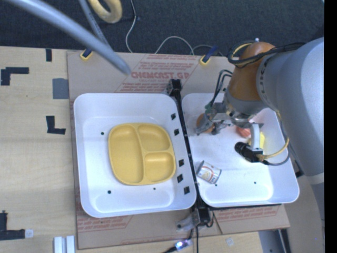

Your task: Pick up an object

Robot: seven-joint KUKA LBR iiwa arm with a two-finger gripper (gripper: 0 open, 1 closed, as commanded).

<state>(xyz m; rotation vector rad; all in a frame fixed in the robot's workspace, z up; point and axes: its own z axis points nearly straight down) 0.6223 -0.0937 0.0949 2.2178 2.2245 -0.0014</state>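
End effector [209, 121] low in the right bin [237, 191], perhaps touching an orange object [202, 121]; its grip cannot be told. Yellow plate [141, 153] in the left bin [89, 141].

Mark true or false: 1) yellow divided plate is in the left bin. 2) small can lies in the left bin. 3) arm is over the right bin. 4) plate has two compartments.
1) True: the yellow divided plate lies in the left bin.
2) False: the small can lies on its side in the right bin, near the divider.
3) True: the gripper is down over the right bin's far part.
4) False: it has three compartments.
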